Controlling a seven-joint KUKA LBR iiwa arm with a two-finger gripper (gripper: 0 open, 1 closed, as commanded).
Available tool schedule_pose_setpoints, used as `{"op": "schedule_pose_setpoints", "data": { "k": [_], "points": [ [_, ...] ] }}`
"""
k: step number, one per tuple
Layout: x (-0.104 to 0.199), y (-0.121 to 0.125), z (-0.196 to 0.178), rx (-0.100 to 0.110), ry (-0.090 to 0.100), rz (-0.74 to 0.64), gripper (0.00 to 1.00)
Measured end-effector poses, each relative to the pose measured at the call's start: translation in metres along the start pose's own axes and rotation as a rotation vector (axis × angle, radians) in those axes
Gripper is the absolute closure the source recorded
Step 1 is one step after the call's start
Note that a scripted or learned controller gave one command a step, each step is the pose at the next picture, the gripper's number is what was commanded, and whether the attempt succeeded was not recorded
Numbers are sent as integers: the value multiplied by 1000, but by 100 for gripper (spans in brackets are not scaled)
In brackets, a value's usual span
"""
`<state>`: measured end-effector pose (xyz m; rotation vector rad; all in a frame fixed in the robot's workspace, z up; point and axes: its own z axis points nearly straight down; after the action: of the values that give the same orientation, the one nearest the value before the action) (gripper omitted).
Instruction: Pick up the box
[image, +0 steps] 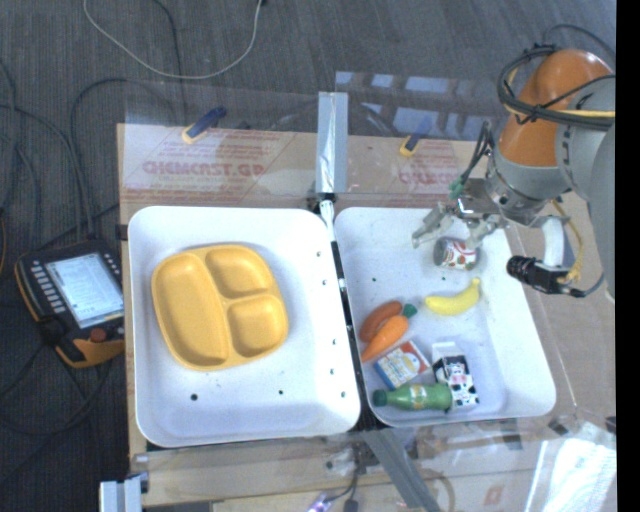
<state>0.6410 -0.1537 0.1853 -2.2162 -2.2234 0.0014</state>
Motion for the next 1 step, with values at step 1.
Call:
{"op": "schedule_pose_setpoints", "data": {
  "k": [1],
  "points": [
    [56,1,96,-9,-3,250,0]
  ]
}}
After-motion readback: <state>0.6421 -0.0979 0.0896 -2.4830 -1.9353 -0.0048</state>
